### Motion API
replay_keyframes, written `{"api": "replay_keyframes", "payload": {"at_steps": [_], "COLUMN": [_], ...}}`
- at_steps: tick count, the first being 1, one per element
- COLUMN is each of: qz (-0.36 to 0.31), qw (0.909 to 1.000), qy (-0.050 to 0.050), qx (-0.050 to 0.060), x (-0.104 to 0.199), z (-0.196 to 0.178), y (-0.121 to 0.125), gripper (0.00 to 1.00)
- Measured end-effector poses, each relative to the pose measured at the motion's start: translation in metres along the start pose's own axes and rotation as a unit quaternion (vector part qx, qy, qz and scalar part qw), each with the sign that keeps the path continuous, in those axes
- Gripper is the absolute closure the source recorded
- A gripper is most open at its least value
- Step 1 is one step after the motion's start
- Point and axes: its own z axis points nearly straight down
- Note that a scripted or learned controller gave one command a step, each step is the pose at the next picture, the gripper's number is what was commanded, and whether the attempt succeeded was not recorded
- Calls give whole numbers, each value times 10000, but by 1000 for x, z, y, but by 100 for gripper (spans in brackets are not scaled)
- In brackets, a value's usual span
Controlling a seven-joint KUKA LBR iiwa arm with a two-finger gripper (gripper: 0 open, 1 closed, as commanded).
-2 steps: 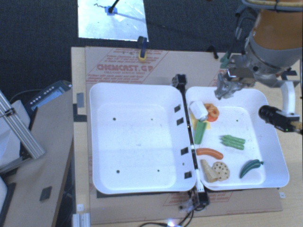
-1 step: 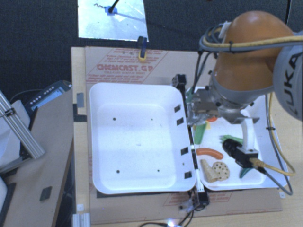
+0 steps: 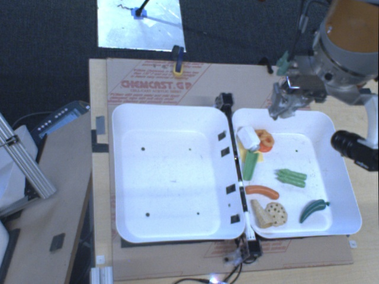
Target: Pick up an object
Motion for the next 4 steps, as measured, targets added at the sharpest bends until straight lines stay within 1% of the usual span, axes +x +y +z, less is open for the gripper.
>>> {"api": "replay_keyframes", "payload": {"at_steps": [1, 2, 3, 4], "qz": [-20, 49, 19, 6], "qw": [9999, 10000, 10000, 10000], "qy": [-14, -15, -16, -8], "qx": [109, 41, 82, 22], "x": [59, -12, -1, -11], "z": [108, 57, 158, 42], "y": [4, -1, 52, 45], "gripper": [100, 100, 100, 100]}}
